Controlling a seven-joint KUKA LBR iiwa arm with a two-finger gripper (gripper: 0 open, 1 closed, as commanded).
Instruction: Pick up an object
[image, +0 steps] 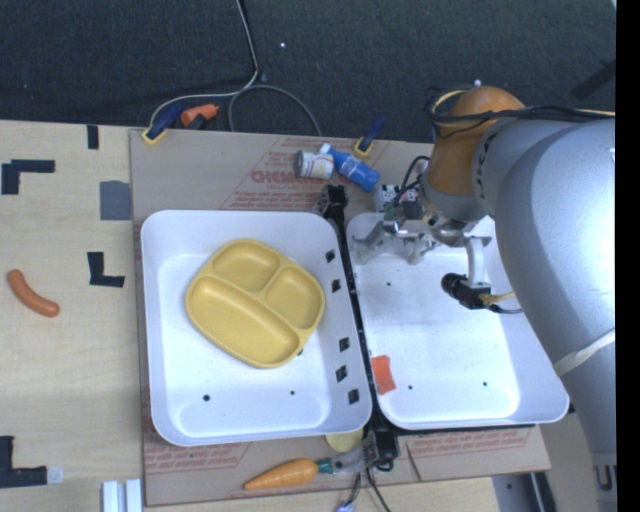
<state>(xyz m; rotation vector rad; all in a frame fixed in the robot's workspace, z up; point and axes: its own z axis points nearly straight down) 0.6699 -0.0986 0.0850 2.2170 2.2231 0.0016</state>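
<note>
Gripper (400, 235) hovering over right bin (470, 400), finger state unclear; approaching; orange block (382, 374) lying below it, needing descent.

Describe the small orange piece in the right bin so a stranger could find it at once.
Start at the right bin, the white one under the grey arm. Follow its left wall towards the near edge: the small orange block lies flat there, by the divider. Unlike the carrot outside, it is squarish and sits inside the bin.

Yellow divided plate (256, 301), upright (three compartments), flat in left bin (160, 260)
</note>
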